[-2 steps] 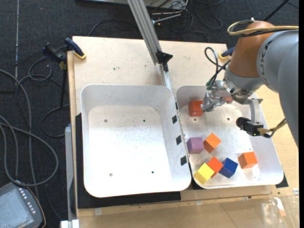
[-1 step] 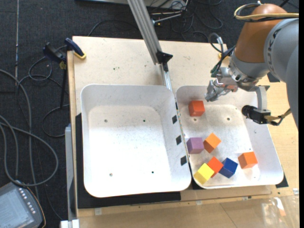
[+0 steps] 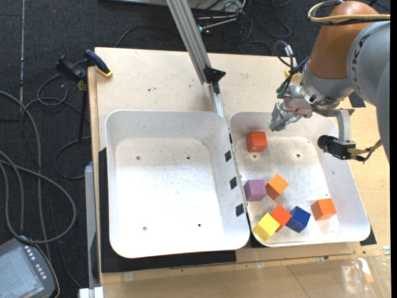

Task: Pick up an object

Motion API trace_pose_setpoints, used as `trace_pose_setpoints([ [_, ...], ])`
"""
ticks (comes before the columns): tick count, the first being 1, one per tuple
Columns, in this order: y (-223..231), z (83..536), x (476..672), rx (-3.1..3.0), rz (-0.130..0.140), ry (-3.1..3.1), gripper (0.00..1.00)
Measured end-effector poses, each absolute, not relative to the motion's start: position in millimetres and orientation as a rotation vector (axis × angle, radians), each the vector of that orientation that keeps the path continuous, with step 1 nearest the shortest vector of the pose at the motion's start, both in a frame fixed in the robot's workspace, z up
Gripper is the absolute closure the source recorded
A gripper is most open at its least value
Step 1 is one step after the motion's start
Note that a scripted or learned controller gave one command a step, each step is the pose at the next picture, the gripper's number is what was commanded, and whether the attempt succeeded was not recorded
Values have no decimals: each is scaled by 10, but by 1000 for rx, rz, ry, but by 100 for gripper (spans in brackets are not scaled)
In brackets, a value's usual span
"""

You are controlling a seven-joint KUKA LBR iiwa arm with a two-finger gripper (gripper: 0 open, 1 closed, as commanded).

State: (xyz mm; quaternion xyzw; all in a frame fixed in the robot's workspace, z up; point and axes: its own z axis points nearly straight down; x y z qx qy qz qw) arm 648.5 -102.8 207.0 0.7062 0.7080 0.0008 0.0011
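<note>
Gripper (image 3: 278, 121) above right bin's (image 3: 353, 191) far edge; jaw state cannot be told. Nothing seen in its grasp. Nearest red cube (image 3: 256, 141) just beside it, lying loose. Pick not yet made; descent, grasp and lift remain.

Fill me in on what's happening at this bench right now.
A grey KUKA arm reaches in from the right, its gripper hanging over the back of the right bin, just right of a red-orange block. Nothing is visibly held. Nearer the front lie a purple block, three orange ones, a yellow block and a blue block.
</note>
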Motion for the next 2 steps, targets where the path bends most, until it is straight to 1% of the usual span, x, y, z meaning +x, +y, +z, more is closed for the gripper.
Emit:
trace_pose_setpoints([
  [1, -563, 2027, 6264, 2216, -1, 2231, 100],
  [2, -141, 2012, 5971, 2216, -1, 2232, 100],
])
